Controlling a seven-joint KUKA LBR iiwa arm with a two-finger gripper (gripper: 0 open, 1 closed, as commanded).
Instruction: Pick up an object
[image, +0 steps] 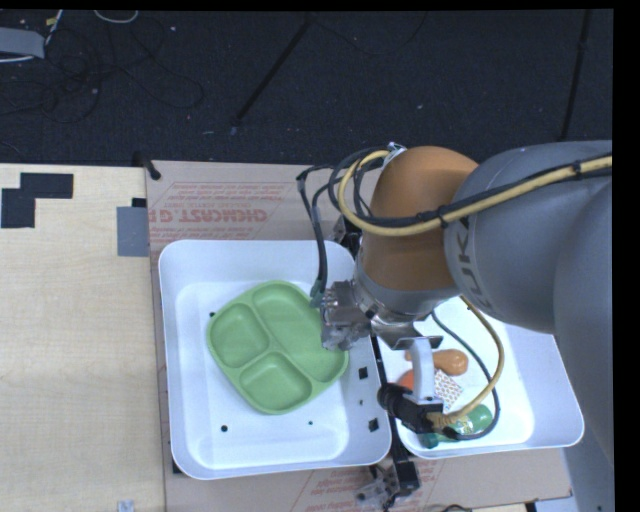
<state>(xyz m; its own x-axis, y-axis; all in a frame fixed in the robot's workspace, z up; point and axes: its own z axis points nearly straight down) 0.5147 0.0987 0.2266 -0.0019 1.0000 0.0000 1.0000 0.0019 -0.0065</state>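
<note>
Cardboard (215, 205) is lying under both bins, its printed lettering showing above the left bin (190, 300). That bin is holding a green divided plate (270, 345) with three compartments, tilted against the bin's right side. Over the seam between the bins, the arm's wrist (410, 240) is hanging low, with the gripper (345, 325) sitting right at the plate's right edge. How the jaws stand I cannot tell, since the wrist is covering them. My reading is that the arm is working on the approach or grasp step, with the plate as the likely target; the next move is probably calling for a firm pinch on the plate's rim before any lift. The right bin (555, 420) is carrying an orange object (452, 361) and a green object (475, 420) beside dark cabling.
</note>
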